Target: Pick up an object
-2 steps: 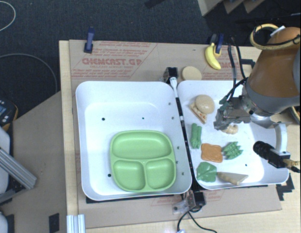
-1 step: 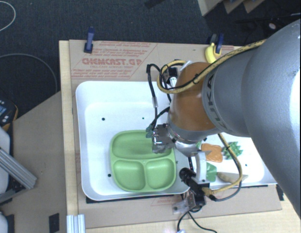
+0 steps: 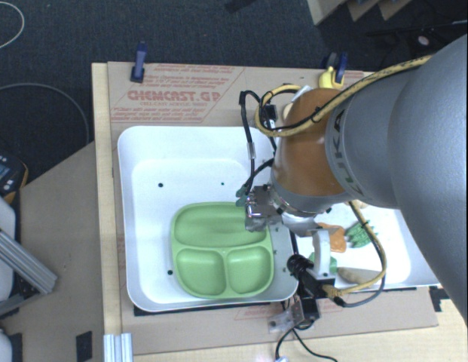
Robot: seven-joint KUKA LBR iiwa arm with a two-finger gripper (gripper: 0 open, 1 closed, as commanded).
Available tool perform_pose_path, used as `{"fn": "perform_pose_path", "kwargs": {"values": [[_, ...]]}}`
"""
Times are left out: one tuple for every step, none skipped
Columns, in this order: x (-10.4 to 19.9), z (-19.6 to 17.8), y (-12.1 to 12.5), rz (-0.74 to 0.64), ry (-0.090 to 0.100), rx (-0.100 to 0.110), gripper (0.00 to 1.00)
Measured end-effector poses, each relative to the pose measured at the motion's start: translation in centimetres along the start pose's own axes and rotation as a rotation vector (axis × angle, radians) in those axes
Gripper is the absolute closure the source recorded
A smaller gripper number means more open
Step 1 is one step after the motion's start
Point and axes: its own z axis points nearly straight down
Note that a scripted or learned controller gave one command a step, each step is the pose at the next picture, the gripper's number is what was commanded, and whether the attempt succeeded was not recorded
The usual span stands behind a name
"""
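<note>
Gripper (image 3: pixel 256 208) sits low over the left bin (image 3: pixel 132 202), at the far right corner of the green divided tray (image 3: pixel 218 256) that lies flat in that bin's near half. The wrist and the orange band (image 3: pixel 309 157) above it hide most of the tool, so I cannot tell whether the jaws are open or closed, and nothing can be seen held between them.

The tray is the nearest candidate. It spreads away from the tool to the left and toward the near side, with its one large compartment on the far side and two smaller ones on the near side. Its long axis runs roughly left to right, tilted a little against the bin's walls. The tool looks to be at or just above the tray's far right rim, though touching or apart is not clear from this angle.

In the right bin (image 3: pixel 399 259), partly behind the arm, lie a small orange piece (image 3: pixel 337 240), a green piece (image 3: pixel 359 236) just beside it, and a tan object (image 3: pixel 356 276) nearer. All three lie to the right of the tool.

My judgement is that a grasp from here turns on catching the tray's rim, which offers only a thin edge, so it could easily slip.
</note>
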Motion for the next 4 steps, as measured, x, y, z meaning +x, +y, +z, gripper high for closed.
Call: {"fn": "perform_pose_path", "kwargs": {"values": [[4.3,-7.7,7.5,-0.006,0.003,-0.015,1.00],[11.8,-8.8,1.5,-0.007,0.001,0.004,1.00],[12.9,-10.2,6.0,-0.003,0.001,-0.006,1.00],[4.1,-17.7,0.7,0.007,0.000,-0.005,1.00]]}}
